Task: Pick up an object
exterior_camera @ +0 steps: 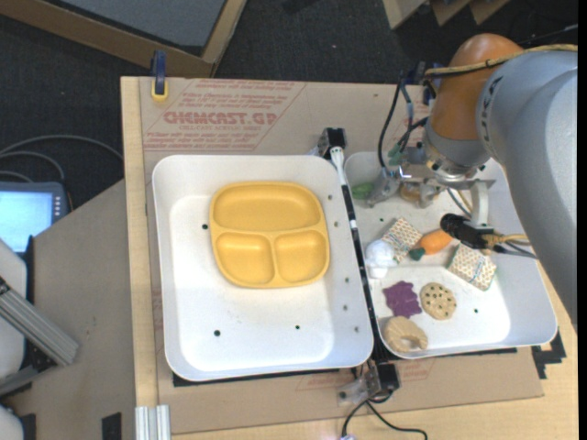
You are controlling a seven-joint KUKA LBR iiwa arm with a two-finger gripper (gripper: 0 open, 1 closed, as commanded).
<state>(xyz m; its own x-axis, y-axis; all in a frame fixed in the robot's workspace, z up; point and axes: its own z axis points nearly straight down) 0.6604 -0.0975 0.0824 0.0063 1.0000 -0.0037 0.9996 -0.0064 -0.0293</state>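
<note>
Camera view. Landmark: the yellow tray (271,233), a smooth moulded plastic dish with three compartments, lying flat in the left bin (183,291), likely as a drop-off spot.

Right bin (523,324), right of the tray: a loose scatter of small play-food pieces, apparently tipped in as pick candidates.
- white lumpy piece (378,256), nearest the tray
- two checked, cracker-like squares (401,234) and (472,267)
- orange carrot-shaped item (435,241) with a green end
- purple ragged piece (401,297)
- round cookie (438,301), tan with dark chips
- pale bread-like roll (404,335), at the bin's near corner
- small green item (364,191), at the far corner

Claw (411,191): low over the bin's far end, beyond the tray's far right corner; whether its jaws are wide or narrow cannot be told, and nothing shows between them. Judged: no object is picked up yet.

Counter (229,113): brown printed board under both bins.
</note>
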